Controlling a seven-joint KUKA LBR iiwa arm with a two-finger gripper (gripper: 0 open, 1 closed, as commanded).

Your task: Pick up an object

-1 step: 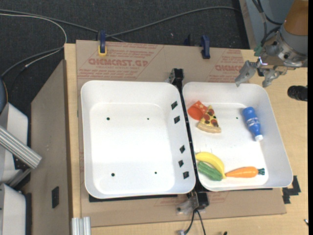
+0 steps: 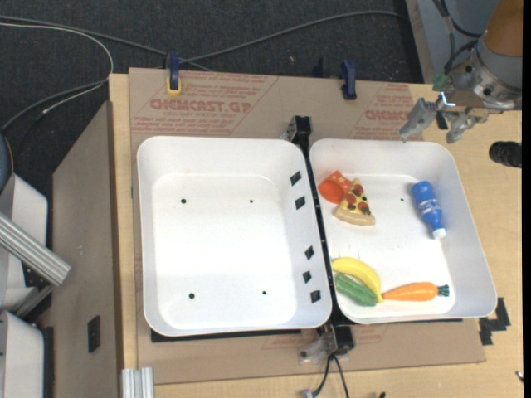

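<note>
Claw spread, holding nothing, above right bin's far rim. Inside: blue bottle, pizza slice, banana, carrot. Cardboard bench.

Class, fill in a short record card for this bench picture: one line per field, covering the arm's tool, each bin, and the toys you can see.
tool: open, above the far right corner of the right bin, holding nothing
right bin: holds all the toys
far toys: red piece, pizza slice, blue bottle
near toys: banana, green vegetable, carrot
left bin: white, black dots on its floor
</note>
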